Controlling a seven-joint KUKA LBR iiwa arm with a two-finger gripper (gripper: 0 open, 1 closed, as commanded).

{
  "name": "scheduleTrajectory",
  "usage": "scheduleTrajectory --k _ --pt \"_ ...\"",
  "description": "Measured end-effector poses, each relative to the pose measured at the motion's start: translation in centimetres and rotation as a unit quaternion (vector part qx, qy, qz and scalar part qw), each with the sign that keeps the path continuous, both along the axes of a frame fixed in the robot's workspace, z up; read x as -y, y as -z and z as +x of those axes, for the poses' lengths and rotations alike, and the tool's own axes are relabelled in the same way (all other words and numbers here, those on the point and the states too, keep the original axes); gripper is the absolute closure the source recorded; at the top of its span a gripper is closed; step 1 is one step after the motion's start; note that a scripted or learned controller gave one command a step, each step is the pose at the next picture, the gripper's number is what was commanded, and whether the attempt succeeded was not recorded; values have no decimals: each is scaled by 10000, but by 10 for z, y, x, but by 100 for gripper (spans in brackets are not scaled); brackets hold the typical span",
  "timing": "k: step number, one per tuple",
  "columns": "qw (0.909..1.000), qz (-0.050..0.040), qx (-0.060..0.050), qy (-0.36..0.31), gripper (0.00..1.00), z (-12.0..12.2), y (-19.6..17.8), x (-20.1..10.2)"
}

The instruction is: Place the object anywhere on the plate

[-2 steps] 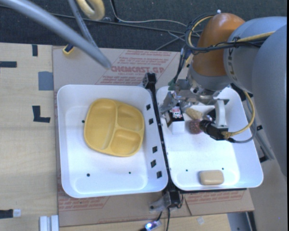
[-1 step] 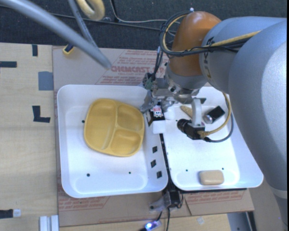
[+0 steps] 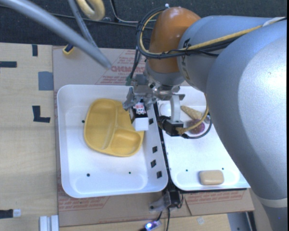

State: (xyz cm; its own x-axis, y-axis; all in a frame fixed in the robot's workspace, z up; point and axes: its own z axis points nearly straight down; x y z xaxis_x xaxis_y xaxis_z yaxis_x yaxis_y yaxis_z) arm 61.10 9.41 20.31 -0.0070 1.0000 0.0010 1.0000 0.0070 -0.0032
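Note:
A yellow divided plate (image 3: 111, 127) lies in the left white bin (image 3: 77, 177), tilted toward the bin's middle. My gripper (image 3: 140, 113) hangs over the plate's right rim, close to the wall between the bins. A small white blocky piece (image 3: 141, 124) sits at the gripper's lower end, over the plate's edge; whether it is an object or part of the gripper is unclear. The grey arm with its orange band (image 3: 171, 28) covers much of the right bin.
In the right bin (image 3: 192, 158) lie a tan cone-shaped toy (image 3: 192, 113) beside a pinkish item (image 3: 198, 127), half under the wrist. A tan oval block (image 3: 211, 177) rests near that bin's front edge. A grey hose (image 3: 48, 18) crosses the upper left.

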Motion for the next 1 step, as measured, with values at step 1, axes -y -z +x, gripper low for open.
scheduleTrajectory --k 1 --pt "10000 -10 -1 22 0 0 0 3"
